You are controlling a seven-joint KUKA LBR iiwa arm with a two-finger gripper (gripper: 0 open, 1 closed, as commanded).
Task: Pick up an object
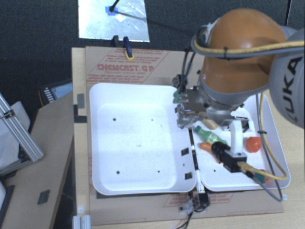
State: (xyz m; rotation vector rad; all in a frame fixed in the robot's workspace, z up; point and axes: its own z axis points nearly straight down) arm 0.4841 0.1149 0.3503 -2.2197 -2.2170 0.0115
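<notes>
Metal tool (185, 114) right of centre, over shallow white plastic bin (220, 178); open or closed, cannot tell. Below it: glossy green tapered piece (208, 135), rounded orange-red lump (253, 144).

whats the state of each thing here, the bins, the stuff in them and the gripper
two-finger gripper, hanging over the right bin's left edge, grip hidden
green bottle-shaped object, lying on its side in the right bin
small orange piece, lying beside the green object
red-orange rounded object, resting in the right bin, apart from the gripper
right shallow white bin, flat, holding the objects
left shallow white bin, flat on the cardboard
</notes>
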